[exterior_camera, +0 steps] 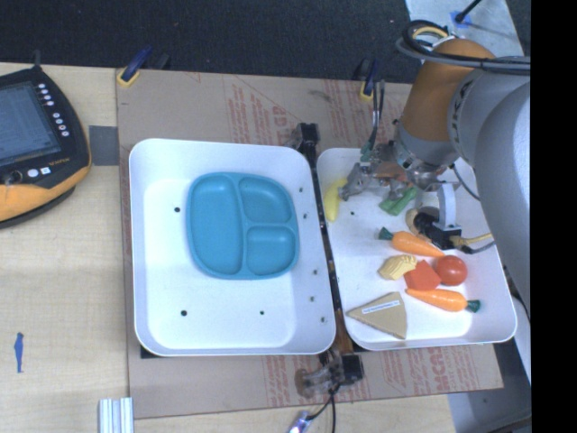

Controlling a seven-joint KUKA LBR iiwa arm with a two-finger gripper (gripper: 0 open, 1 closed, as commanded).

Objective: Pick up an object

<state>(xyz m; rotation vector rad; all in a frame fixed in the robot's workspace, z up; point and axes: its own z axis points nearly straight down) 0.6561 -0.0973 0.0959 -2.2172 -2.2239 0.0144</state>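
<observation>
Gripper (379, 180) low in the upper part of the right bin (361, 332), jaws spread apart and gripping nothing. Right of centre: green piece (395, 201) just beside them, carrots (416, 243) and tomato (450, 269) lower down. Blue divided plate (242, 225) in the left bin (162, 314).

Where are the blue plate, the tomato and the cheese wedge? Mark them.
blue plate (216, 228), camera view, large left compartment.
tomato (451, 270), camera view, middle of its red top.
cheese wedge (380, 316), camera view, middle of its tan face.
</observation>
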